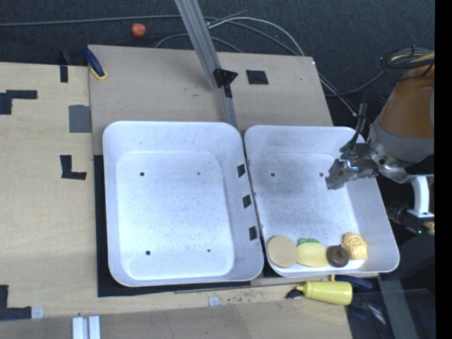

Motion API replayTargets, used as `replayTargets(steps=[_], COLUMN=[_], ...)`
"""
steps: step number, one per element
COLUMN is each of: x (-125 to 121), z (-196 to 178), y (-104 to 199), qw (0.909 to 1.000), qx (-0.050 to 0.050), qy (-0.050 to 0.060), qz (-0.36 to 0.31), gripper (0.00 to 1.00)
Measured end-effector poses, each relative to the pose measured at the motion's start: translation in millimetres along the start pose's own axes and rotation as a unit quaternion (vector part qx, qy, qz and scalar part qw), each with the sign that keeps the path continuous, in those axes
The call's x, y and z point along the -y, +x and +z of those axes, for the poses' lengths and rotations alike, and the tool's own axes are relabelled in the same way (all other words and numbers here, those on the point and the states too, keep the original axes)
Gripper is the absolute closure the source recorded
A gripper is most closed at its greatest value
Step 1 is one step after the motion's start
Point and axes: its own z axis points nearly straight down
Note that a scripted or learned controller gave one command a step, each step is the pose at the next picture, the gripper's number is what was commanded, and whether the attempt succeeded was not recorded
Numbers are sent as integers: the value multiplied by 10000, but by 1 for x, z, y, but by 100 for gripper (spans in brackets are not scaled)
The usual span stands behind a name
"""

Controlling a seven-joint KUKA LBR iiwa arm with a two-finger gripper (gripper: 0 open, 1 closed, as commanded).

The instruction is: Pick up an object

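Observation:
Along the front wall of the right bin lies a row of small objects: a tan round disc, a green piece, a pale yellow lump, a dark brown ring and a yellow ridged piece. My gripper hangs over the right part of that bin, well behind the row of objects. Nothing shows between its fingers.
The left bin stands beside the right one. A yellow-handled tool lies on the bench in front of the right bin. A metal pole slants up behind the bins. A small orange ball lies far back.

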Motion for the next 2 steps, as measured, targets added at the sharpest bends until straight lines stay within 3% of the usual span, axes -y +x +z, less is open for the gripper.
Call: replayTargets(steps=[2], x=[-33], z=[12], y=[102], qw=[10000], qx=[-10], qy=[25], qz=[-19], gripper=[100])
